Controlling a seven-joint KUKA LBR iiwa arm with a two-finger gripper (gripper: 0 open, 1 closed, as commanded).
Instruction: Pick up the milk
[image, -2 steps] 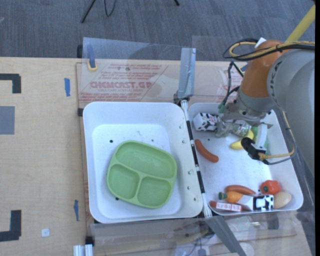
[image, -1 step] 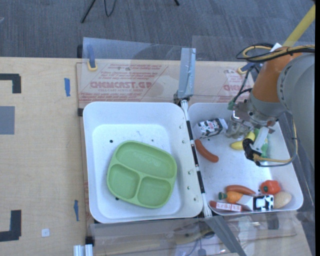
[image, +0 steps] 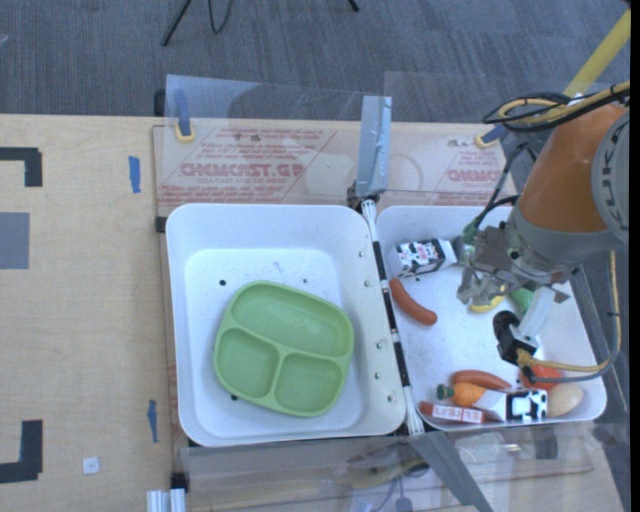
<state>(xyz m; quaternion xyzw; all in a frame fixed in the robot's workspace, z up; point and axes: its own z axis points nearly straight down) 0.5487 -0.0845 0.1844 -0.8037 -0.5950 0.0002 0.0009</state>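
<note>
Plywood bench (image: 70, 330), marked with black tape corners and short blue tape strips, is seen at far left. Next to it the left bin (image: 190, 250) is shown, holding a green divided plate (image: 285, 347) with three compartments, set slightly askew. Behind both bins a clear sheet (image: 250, 160) is laid flat; red lettering on it can be read as "CHEMCAST GP", and the smaller print beneath is too fine to make out.

The right bin (image: 450, 345) is shown touching the left one along a shared rim. Near its back left corner the milk (image: 420, 256) is seen — a small carton with a black-and-white cow pattern, lying on its side; any wording on it cannot be read. Just in front of it a toy sausage (image: 413, 301) is placed at a slant. Along the front wall a carrot (image: 478, 380), a red-and-white packet (image: 465, 412) and a second cow-patterned carton (image: 526, 405) are crowded together, with a pale egg-like item (image: 565, 401) beside them.

The gripper (image: 483, 291) is seen just right of the milk, apart from it, above the bin floor — whether the claw is spread or pressed together cannot be told, as it is masked by the wrist body. A yellow and a green item (image: 520, 297) are partly hidden beneath it.
</note>
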